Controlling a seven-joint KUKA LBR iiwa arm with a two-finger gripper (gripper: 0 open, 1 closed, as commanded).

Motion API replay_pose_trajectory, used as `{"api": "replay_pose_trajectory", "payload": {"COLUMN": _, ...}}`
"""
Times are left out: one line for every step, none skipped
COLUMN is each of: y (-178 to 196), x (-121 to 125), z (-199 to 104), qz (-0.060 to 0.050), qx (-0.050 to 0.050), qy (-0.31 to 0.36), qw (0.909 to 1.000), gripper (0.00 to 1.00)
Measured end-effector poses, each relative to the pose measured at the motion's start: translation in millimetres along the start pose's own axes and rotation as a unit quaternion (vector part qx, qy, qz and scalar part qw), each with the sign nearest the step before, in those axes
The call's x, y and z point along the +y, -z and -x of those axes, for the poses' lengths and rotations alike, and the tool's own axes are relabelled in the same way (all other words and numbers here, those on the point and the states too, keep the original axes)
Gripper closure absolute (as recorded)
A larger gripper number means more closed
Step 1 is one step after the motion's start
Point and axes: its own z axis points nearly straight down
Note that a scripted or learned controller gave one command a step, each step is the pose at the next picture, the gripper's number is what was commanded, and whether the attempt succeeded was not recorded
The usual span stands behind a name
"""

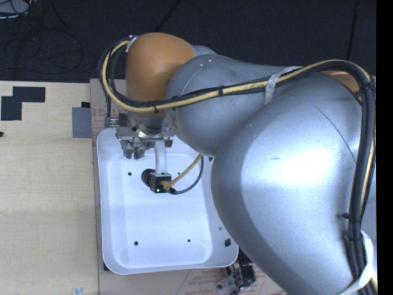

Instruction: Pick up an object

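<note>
I have the tool point(136, 152) hanging over the far left corner of the white bin point(116, 226). From this slant I cannot tell whether it is released or clenched, nor whether it touches the floor. The grey arm point(288, 165) fills the right of the view and hides the bin's right wall and all beyond it, so I cannot tell where an object to pick lies. The bin floor I can see carries a few tiny dark dots point(136, 243), possibly holes. A dark speck point(227, 243) at the arm's edge is too small to name. Left of the bin, the pale bench point(43, 195) bears black patches point(24, 98) and a grey square point(80, 121).
</note>
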Motion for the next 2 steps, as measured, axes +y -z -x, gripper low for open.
{"api": "replay_pose_trajectory", "payload": {"y": 81.3, "x": 1.7, "z": -1.1, "qz": 0.006, "qx": 0.002, "qy": 0.000, "qw": 1.0000, "gripper": 1.00}}
{"api": "replay_pose_trajectory", "payload": {"y": 91.3, "x": 0.6, "z": -0.6, "qz": 0.003, "qx": 0.001, "qy": 0.000, "qw": 1.0000, "gripper": 1.00}}
